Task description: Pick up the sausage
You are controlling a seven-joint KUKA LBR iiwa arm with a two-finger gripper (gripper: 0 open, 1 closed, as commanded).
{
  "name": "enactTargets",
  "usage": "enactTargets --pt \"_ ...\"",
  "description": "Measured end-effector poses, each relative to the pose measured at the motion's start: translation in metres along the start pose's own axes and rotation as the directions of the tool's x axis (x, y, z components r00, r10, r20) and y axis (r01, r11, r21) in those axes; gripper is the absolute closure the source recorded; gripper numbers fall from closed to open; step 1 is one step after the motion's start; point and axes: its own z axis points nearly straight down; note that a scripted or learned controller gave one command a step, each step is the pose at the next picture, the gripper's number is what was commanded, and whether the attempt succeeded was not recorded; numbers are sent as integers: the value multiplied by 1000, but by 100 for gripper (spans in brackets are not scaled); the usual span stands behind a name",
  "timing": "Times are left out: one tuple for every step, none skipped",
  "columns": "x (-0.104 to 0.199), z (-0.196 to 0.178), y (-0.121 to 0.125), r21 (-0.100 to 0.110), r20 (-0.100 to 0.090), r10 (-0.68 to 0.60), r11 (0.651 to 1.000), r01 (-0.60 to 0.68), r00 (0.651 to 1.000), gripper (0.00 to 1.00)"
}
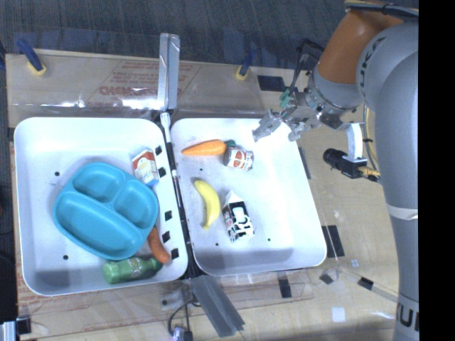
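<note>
The sausage is seen in the left bin, wedged beside a blue plate. The gripper is spread open, nothing held, above the right bin.

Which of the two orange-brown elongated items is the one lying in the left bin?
The sausage, tucked against the blue tray's lower right edge above the green bottle. The carrot lies in the right bin.
</note>
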Motion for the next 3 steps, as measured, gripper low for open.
enactTargets --pt "-10 -34 21 -3 0 230 973 -230 973 0" --pt "86 72 -57 4 1 548 836 -548 836 0" --pt "148 29 -58 -2 0 129 992 -129 992 0"
